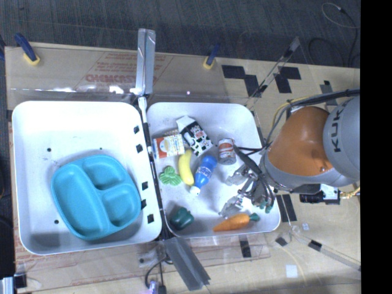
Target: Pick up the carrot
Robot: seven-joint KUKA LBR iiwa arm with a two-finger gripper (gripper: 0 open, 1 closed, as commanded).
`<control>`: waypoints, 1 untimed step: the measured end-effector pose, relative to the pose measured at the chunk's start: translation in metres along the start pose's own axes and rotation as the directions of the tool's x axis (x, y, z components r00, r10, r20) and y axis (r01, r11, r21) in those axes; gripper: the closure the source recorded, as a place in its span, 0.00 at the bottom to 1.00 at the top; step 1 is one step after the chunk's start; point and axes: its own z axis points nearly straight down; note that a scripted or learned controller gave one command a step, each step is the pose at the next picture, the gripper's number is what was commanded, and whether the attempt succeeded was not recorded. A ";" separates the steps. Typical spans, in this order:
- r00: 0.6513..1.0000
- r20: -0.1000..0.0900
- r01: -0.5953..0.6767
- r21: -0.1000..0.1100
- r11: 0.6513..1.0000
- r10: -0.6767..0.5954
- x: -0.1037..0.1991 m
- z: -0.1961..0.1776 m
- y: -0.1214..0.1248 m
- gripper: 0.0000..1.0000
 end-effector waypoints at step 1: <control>1.000 0.002 0.004 0.000 1.000 -0.004 -0.001 -0.010 0.001 1.00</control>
